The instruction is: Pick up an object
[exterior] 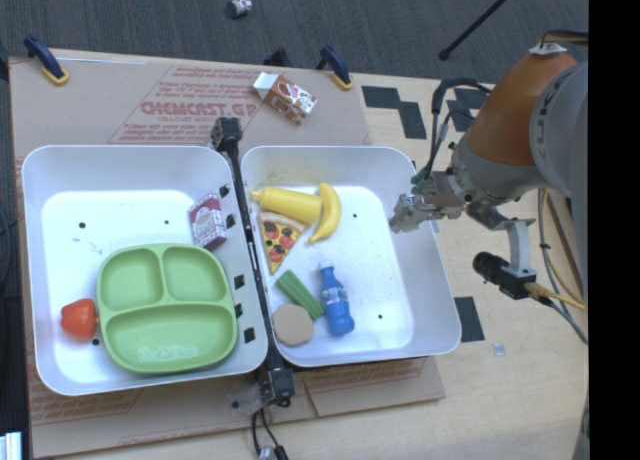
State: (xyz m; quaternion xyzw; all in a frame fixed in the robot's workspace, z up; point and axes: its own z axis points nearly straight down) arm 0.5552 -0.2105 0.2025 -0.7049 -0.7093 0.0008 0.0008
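Observation:
The right bin holds two yellow bananas, a pizza slice toy, a green block, a blue bottle and a tan round disc. My gripper hangs over the right rim of this bin, to the right of the bananas and apart from every object. Nothing shows between its fingers. The left bin holds a green divided plate, a red tomato-like toy and a small dark red packet.
A small carton lies on the cardboard behind the bins. Blue clamps sit at the cardboard's back edge. A black divider bar runs between the bins. Cables and a black handle hang right of the right bin.

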